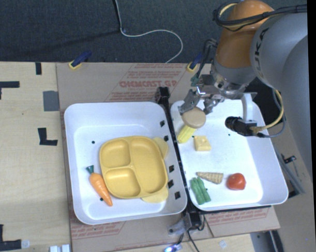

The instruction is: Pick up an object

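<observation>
arm (284,46): grey | orange band (237,37) | black cable, perhaps yellow-striped

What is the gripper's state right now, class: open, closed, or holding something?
Gripper: above the right bin, by a tan round object; state cannot be told.

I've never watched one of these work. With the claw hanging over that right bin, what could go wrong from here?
1. The gripper sits by a round tan piece overlapping the corn; it might nudge both and lift neither.
2. Both lie close to the divider between the bins, so a finger could catch it.
3. The cheese wedge nearby might get knocked aside.
</observation>
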Robot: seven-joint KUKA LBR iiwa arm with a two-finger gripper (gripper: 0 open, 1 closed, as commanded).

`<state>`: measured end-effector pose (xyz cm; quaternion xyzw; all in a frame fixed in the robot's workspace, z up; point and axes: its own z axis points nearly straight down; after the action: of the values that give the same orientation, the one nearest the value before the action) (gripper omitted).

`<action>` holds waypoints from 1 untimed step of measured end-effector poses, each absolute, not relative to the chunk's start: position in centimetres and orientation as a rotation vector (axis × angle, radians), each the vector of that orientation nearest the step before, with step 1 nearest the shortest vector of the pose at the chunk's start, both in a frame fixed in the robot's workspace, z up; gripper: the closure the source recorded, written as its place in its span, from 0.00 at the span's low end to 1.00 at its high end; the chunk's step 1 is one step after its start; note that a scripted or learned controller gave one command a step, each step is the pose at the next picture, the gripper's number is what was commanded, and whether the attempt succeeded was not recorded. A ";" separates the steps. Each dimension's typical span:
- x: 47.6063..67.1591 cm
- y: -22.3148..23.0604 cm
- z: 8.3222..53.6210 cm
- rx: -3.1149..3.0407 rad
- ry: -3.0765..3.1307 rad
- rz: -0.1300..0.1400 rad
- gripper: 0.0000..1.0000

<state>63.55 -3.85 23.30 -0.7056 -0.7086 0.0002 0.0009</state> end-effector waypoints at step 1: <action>63.9 -3.9 23.0 -2.218 -2.223 0.002 1.00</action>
<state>63.88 -3.89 22.99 -0.7063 -0.7079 0.0007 0.0005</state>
